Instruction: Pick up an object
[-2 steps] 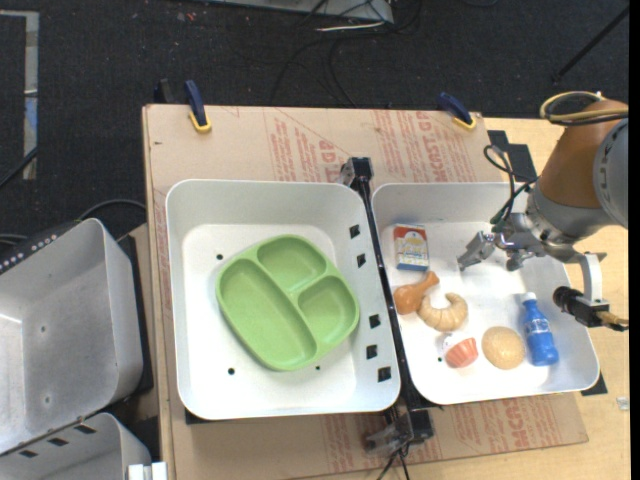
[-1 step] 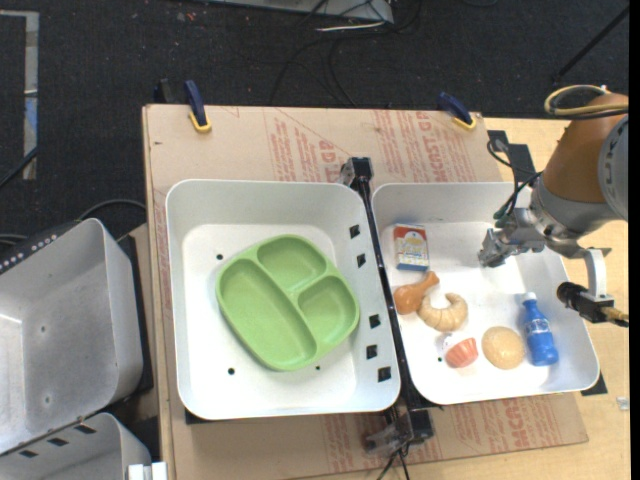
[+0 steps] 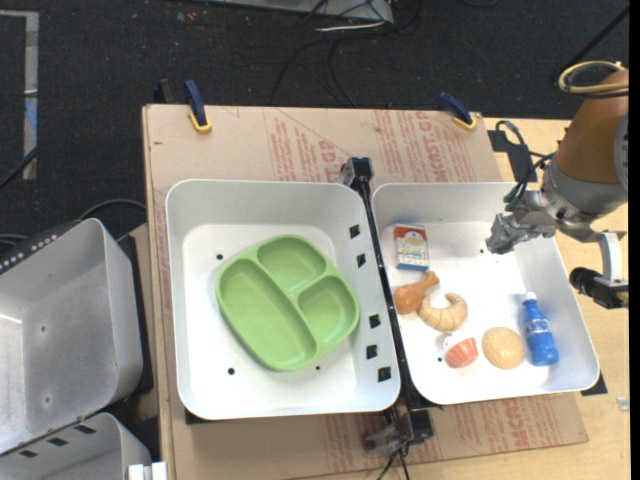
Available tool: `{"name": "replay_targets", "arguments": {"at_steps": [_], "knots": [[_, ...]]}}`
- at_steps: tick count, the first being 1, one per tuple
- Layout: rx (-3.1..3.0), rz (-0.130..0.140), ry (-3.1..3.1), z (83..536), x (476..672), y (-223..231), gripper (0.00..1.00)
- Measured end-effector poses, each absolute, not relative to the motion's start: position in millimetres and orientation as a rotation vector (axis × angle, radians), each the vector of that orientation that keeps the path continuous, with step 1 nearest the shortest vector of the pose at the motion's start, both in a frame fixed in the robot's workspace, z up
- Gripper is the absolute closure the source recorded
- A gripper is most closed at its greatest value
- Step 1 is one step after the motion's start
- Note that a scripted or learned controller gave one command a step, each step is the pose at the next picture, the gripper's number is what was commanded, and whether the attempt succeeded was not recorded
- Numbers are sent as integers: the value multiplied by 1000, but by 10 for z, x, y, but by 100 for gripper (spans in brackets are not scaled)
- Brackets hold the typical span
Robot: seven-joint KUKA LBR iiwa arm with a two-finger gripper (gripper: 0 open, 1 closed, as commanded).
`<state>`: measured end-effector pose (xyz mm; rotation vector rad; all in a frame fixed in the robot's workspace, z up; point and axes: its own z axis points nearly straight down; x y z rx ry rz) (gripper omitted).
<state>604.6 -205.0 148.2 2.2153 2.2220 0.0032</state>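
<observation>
Camera view: gripper point(image 3: 503, 236) hung over right bin's point(image 3: 575, 298) far right part, nothing in it; open or closed, could not tell.
Step advice: should drop straight onto one item, clear of the wall.
Right bin: carton point(image 3: 411, 247), drumstick point(image 3: 414, 293), croissant point(image 3: 444, 311), bottle point(image 3: 537, 332), bun point(image 3: 503, 348).
Left bin point(image 3: 190, 298): green tray point(image 3: 287, 301).

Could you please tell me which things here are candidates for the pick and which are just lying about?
Pick candidates, right bin: carton, drumstick, croissant, red cup, round bun, blue bottle; gripper above that bin.

Lying about: green tray in left bin, clamps, cables.
</observation>
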Motion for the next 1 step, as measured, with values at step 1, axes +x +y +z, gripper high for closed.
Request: {"name": "replay_targets", "arguments": {"at_steps": [1], "knots": [[2215, 3, 2222, 1912, 6038, -2022, 100]]}}
